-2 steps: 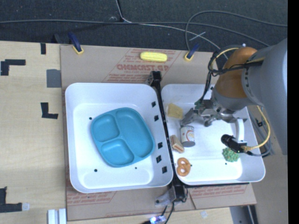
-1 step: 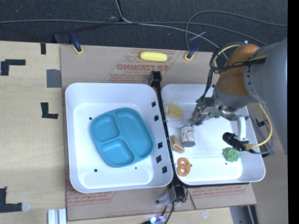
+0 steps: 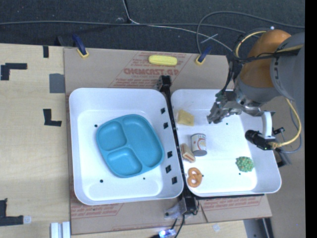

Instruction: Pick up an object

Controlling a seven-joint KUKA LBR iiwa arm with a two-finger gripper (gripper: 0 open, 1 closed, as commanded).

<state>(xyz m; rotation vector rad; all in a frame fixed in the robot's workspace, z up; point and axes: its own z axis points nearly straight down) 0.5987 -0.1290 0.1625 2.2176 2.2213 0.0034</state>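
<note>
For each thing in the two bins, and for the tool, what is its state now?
blue divided plate: flat in the left bin, nothing on it.
small can: lying on its side in the right bin.
pretzel: lying flat, near the right bin's front edge.
yellow cheese wedge: lying flat, free.
broccoli piece: resting alone, free.
tool: over the right bin's back part, nothing seen in it.

A divided plate [image 3: 130, 145] lies in the left bin [image 3: 79, 133]; can [image 3: 198, 144], pretzel [image 3: 194, 177] and broccoli [image 3: 244, 163] in the right bin [image 3: 262, 182].
</note>
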